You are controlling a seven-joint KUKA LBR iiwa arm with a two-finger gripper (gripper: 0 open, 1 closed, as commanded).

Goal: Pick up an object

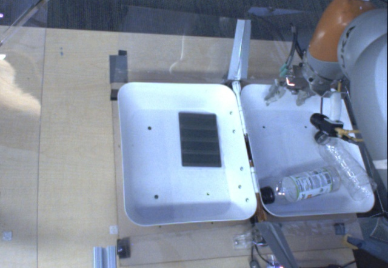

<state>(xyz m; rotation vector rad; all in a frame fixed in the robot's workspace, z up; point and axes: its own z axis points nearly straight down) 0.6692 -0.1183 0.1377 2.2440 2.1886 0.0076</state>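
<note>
My gripper point(285, 96) hangs over the far part of the right bin point(279, 139), open, with nothing between its fingers. A clear plastic bottle point(305, 185) with a black cap and a pale label lies on its side near that bin's front edge, well in front of the gripper. A second clear, crumpled plastic bottle point(347, 167) lies along the right wall, just beyond the first. In the left bin point(142, 157) a flat black ribbed rectangle point(199, 139) lies near the middle.
The two bins meet at a shared rim point(245, 139) between them. A metal post point(239, 57) stands behind that rim, just left of the gripper. The arm's grey body and orange band point(330, 27) fill the upper right.
</note>
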